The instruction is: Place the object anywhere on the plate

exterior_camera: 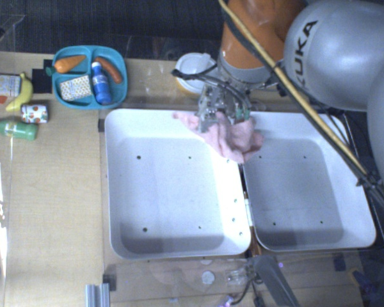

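Hanging from the clenched gripper (223,115), the pink cloth (230,139) is dangling at upper centre of the frame, over the bins' (173,248) shared edge; the blue plate (118,66), upper left, is waiting.

Two bins side by side on the bench (51,203) — left bin (173,190), right bin (313,194), walls touching at the middle. Cloth (227,136) draped over that shared rim at the far end, partly in each bin, gripper (224,110) directly above it. Behind the bins, near the gripper, a cup (191,66). Far left of the bench — divided tray (118,66) holding a bottle (101,82), then a banana (20,93), can (34,113) and lying bottle (13,129) in front.
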### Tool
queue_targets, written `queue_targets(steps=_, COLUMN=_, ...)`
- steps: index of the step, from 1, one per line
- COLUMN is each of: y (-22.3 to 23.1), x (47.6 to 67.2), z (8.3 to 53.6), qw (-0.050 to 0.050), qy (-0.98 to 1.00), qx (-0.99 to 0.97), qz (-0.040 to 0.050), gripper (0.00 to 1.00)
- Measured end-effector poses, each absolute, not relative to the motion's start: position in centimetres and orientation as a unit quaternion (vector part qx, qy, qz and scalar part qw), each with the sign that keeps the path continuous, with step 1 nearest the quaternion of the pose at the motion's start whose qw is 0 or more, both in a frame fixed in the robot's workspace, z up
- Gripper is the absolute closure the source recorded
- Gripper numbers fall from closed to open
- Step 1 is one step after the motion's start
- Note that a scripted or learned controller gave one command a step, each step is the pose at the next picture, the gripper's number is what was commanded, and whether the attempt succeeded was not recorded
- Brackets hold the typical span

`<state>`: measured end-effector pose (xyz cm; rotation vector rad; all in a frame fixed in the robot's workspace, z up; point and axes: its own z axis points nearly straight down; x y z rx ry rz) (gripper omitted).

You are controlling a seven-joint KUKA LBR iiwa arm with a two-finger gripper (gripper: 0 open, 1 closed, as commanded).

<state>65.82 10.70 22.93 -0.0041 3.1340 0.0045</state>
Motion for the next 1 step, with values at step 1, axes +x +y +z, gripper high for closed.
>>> queue_targets(steps=1, y=10.70, x=65.83, z=22.96, qw=0.004, qy=1.000, qx=-0.001, qz=0.0016, gripper=0.00)
